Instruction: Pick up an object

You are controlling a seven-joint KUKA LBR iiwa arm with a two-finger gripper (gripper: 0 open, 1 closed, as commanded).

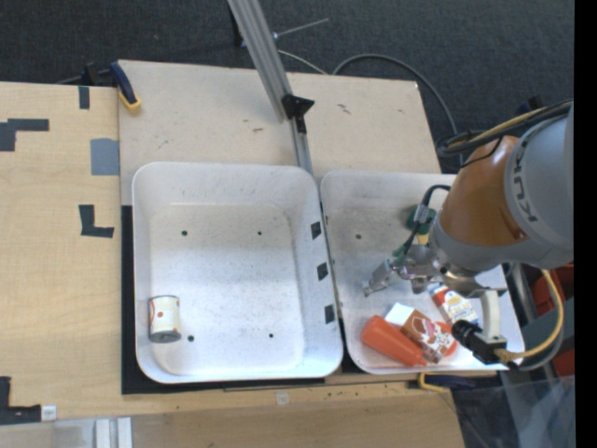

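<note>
My gripper (384, 278) hangs low over the middle of the right bin (359, 208), reaching in from the right under the orange-banded wrist (480, 215). Just below and right of it, near the bin's front edge, lie an orange carrot-shaped object (390, 341), a brown and red packet (429, 332), a small white piece (399, 313) and a red and white item (454, 303). Nothing shows in the gripper's grasp. In the left bin (224, 180), a small white and brown can (164, 318) rests by the front left corner.
A slanted metal pole (266, 49) rises from behind the seam between the bins. A yellow-handled clamp (125, 86) sits at the bench's back left. Black cables (373, 63) trail behind the right bin. The arm's body covers that bin's right side.
</note>
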